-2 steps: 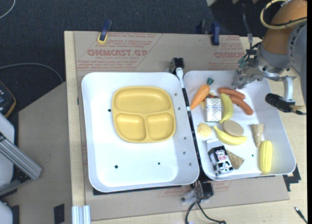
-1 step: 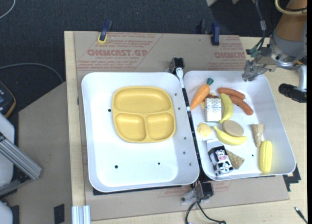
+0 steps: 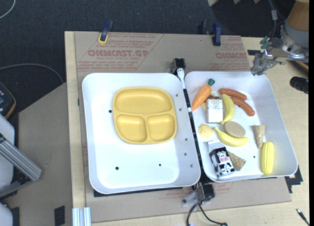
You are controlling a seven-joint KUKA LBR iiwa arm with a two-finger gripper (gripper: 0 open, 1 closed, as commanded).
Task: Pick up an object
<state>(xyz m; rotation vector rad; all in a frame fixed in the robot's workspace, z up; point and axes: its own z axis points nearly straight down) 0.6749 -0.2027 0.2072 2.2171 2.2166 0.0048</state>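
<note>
The right white bin holds toy food: a carrot, two sausages, a white carton, bananas, a round biscuit, a corn cob, a black-and-white carton and some small pieces. My gripper hangs at the far right corner of this bin, above its rim and apart from every item. Nothing shows between its fingers.
The left white bin carries a yellow three-compartment plate. Clamps sit on the board's far edge, yellow and blue. The arm's orange-banded wrist reaches in from the upper right.
</note>
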